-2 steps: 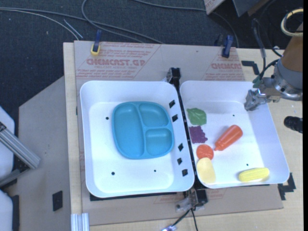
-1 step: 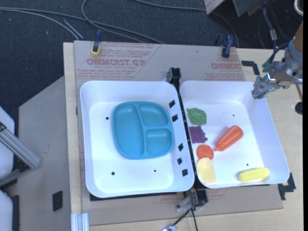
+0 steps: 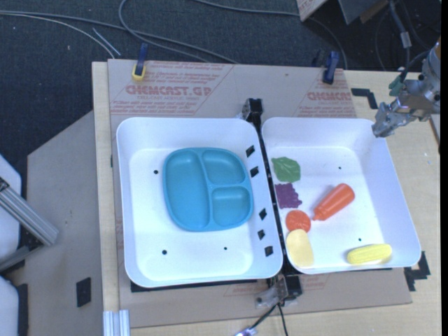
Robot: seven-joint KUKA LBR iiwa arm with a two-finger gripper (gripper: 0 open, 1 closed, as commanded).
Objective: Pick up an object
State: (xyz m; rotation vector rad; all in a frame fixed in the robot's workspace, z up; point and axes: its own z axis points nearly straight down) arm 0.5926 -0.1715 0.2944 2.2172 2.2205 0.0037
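Six toy foods in right bin [image 3: 392,180]; gripper [image 3: 383,126] above far rim, jaw state indiscernible. Carrot [image 3: 334,200] lies clearest: descend centred.

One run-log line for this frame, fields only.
claw: above right bin's far right corner | holding: nothing seen | orange plastic carrot: lying in right bin | blue divided tray: left bin

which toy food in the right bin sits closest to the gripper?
The orange carrot. It lies farthest toward the gripper, nearer than the green, purple and yellow pieces.
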